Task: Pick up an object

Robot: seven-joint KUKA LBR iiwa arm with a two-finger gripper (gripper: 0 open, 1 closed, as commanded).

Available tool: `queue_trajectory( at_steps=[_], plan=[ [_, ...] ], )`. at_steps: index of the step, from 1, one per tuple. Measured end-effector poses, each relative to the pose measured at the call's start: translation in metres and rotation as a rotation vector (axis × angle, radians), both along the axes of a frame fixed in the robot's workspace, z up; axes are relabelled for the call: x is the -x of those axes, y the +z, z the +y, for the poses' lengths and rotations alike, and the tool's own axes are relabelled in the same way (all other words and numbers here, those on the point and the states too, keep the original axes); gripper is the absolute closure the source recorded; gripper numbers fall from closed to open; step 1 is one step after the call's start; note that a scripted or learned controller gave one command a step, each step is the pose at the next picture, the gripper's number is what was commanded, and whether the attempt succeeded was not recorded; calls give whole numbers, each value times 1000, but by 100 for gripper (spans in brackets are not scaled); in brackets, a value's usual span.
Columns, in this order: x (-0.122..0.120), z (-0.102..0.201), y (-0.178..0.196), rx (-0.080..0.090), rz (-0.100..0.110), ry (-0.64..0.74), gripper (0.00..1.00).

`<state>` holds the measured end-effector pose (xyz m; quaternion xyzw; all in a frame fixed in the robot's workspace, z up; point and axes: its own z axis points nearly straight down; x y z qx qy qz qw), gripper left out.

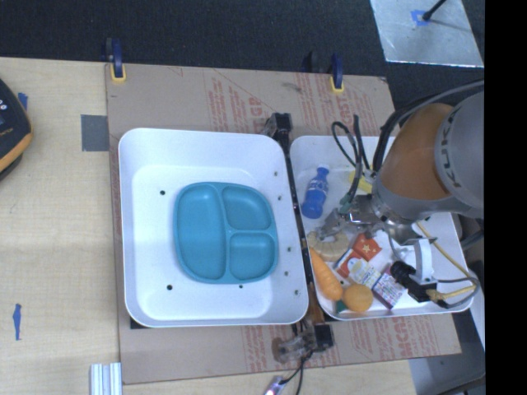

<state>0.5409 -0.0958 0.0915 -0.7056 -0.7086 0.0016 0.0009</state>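
the right bin (461,237) holds a small heap of things: a blue bottle (315,192) lying tilted near its left wall, an orange carrot (327,276) along the lower left, a round yellow-orange fruit (358,299) just beside the carrot's lower end, a red and white packet (362,255) in the middle, and a small dark and white box (387,288) touching the fruit's right side. some pale, silvery clutter lies between the bottle and the packet, too muddled to name.

the gripper (362,214) is low over this heap, reaching in under the arm (428,159). the bottle lies up and to the left of the fingers, the packet just below them, the carrot and fruit further down. whether the fingers are spread or closed i cannot tell, since the wrist and its black cables cover them, and i see nothing clearly caught between them.

away to the left of the fingers, across the bin wall, the left bin (136,220) carries a blue plate (226,231) with three compartments, lying flat in the middle. both bins sit on a brown board (206,105) clamped to the wooden table (49,262). far left of the fingers, a black and yellow device (11,130) pokes in at the table's edge.
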Motion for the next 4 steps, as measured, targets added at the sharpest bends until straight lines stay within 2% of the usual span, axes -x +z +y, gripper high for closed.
queue_trajectory(
  at_steps=[1,2,3,4],
  plan=[
    [0,-1,10,1,2,4,100],
    [0,-1,10,1,1,4,0],
    [-46,-17,0,-1,-1,0,0],
    [-104,-42,-1,-3,4,-2,0]
  ],
)
